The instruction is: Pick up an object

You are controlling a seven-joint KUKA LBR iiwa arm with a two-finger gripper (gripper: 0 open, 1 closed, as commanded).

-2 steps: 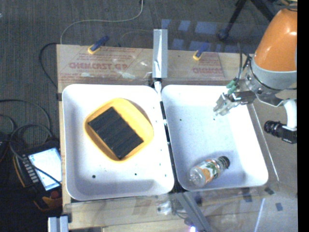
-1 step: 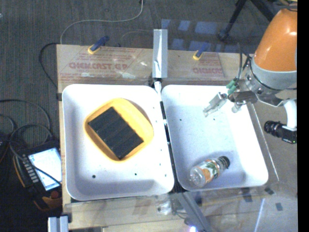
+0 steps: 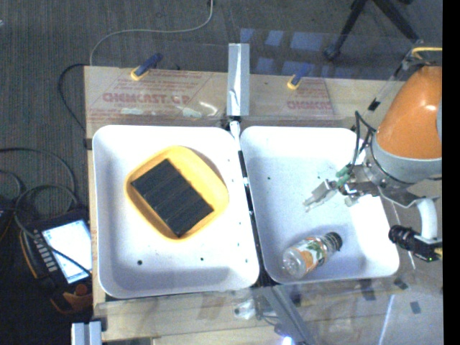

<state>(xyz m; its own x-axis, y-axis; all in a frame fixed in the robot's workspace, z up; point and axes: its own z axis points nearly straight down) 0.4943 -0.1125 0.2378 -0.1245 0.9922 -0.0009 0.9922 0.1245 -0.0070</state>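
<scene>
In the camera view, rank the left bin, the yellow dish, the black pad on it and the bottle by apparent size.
1. left bin
2. yellow dish
3. black pad
4. bottle

We see the gripper (image 3: 321, 191) over the right bin (image 3: 287, 146), nothing between its fingers (image 3: 313, 195). A plastic bottle (image 3: 310, 252) lies on its side near that bin's near edge. In the left bin (image 3: 115, 146) rests a yellow dish (image 3: 208, 175) bearing a black pad (image 3: 172, 196).

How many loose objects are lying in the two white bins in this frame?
2. A yellow dish with a dark ridged pad lies in the left bin; a clear plastic bottle lies on its side in the right bin, below the gripper.
</scene>
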